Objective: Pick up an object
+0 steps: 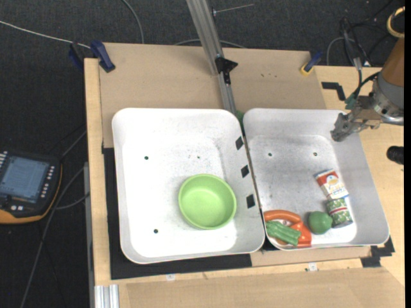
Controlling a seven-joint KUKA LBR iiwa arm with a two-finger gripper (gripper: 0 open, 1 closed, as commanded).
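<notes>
Objects for picking numbered four, all in the near right corner of the right bin: one tube-shaped packet with red and white print, one small dark can lying just below and touching it, one green ball beside the can, and one orange-and-green toy against the bin's near wall. The left bin held one item, a light green bowl, upright, toward its near right part. The gripper stood over the right bin's far right corner, well apart from the four objects, with nothing between its fingers; whether it was spread or pressed together could not be told. One handheld pendant lay on the floor left of the bench. Two blue clamps gripped the bench's far edge.
</notes>
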